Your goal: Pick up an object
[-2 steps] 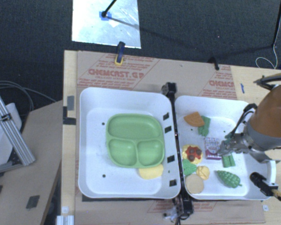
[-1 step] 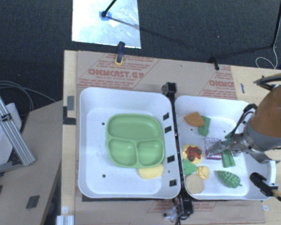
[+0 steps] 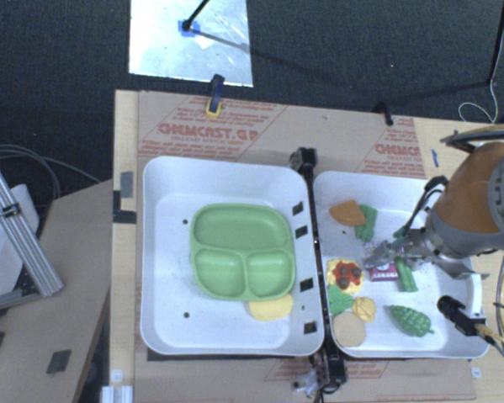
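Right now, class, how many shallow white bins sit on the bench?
2. The left bin holds a green divided plate; the right bin holds toy food, under the gripper.

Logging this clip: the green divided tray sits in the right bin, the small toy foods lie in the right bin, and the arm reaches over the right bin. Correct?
Not quite. The camera view shows the green divided tray in the left bin, not the right one. The rest stands: the small toy foods lie in the right bin, and the arm reaches over it.

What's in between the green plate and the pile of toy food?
In the camera view, the two bins' touching walls with black clips separate the green plate from the toy food.
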Action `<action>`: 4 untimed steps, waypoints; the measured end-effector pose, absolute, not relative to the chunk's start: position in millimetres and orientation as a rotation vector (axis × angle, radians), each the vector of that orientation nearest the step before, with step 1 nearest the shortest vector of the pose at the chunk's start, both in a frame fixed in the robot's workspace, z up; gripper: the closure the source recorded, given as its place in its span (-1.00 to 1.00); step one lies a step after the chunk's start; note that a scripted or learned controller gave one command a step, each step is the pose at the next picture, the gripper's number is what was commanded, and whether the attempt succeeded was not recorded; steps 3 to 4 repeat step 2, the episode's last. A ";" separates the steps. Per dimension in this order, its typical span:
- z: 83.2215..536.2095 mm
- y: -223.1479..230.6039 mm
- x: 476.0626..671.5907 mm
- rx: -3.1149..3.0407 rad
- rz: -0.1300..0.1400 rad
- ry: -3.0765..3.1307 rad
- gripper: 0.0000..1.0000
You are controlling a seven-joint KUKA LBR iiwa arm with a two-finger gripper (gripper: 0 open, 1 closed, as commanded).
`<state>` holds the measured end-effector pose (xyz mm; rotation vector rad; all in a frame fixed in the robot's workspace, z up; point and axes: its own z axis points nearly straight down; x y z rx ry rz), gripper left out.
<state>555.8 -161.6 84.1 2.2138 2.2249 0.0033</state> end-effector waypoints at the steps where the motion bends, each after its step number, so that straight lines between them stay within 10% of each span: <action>1: 95.2 -161.8 555.1 2.215 0.005 2.224 1.00; 2: 190.1 -70.5 560.8 2.203 0.013 2.232 1.00; 4: 190.1 -70.5 560.8 2.203 0.013 2.232 1.00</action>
